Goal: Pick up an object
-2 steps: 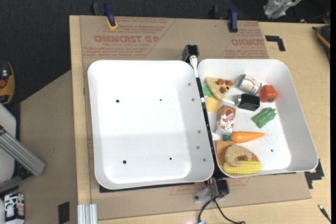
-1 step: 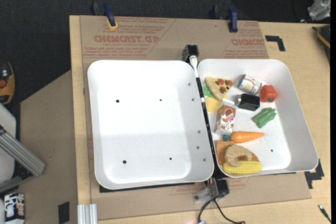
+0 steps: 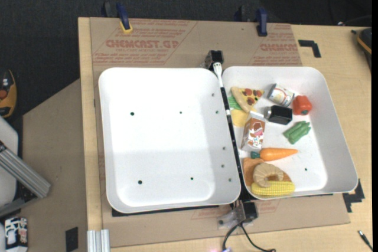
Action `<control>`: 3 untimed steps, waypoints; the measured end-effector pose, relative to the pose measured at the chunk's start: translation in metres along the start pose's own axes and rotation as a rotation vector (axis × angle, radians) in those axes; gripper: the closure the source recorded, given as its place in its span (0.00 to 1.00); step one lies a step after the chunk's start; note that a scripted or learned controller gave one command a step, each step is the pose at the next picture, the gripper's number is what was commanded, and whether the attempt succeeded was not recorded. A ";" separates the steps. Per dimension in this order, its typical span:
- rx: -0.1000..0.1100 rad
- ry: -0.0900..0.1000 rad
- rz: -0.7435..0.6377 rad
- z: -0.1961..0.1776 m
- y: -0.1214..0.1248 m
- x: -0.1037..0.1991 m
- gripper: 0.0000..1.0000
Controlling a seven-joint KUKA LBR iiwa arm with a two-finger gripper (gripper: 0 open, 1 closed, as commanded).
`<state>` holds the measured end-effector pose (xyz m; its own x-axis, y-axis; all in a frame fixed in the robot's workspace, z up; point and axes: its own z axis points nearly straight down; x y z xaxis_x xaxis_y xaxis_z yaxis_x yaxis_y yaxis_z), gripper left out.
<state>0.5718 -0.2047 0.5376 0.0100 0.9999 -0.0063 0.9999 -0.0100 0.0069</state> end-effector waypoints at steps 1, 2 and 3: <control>0.021 0.012 -0.015 0.130 -0.018 0.068 1.00; -0.007 0.004 -0.013 0.027 -0.024 0.086 1.00; 0.016 0.009 -0.020 0.111 -0.039 0.183 1.00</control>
<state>0.5359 -0.0218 0.4255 -0.0098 0.9999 0.0032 0.9999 0.0098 -0.0087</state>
